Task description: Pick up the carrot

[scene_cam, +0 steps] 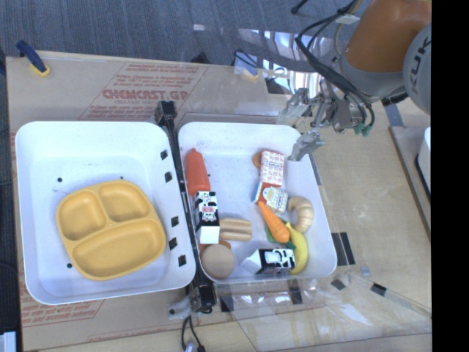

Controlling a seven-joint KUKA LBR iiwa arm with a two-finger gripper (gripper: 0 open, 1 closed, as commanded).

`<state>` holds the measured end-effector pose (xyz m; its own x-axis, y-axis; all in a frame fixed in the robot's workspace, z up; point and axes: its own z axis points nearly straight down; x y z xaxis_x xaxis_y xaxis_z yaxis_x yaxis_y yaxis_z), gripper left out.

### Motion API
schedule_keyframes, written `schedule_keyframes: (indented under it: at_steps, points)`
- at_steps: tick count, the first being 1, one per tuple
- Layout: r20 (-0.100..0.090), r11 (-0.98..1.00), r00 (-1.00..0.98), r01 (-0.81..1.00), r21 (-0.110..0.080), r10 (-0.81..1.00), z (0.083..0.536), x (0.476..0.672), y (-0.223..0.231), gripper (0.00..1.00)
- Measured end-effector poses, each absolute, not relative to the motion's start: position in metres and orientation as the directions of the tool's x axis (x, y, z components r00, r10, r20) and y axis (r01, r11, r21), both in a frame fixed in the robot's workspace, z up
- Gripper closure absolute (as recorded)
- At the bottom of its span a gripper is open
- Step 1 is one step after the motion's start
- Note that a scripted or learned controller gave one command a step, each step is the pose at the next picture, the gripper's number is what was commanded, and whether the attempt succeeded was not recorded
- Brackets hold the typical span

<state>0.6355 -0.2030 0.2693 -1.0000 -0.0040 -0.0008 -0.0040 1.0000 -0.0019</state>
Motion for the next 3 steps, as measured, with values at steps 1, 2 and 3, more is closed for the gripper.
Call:
schedule_keyframes:
  at_steps: [1, 2, 3]
  points:
    - [0.0, 0.958, -0.958, -0.287, 0.001, -0.287, 0.091, 0.592, -0.187, 0.0]
    - [0.0, 0.915, -0.915, -0.403, 0.001, -0.403, 0.102, 0.545, -0.195, 0.0]
    - [-0.004, 0.911, -0.911, -0.412, -0.001, -0.412, 0.113, 0.548, -0.191, 1.0]
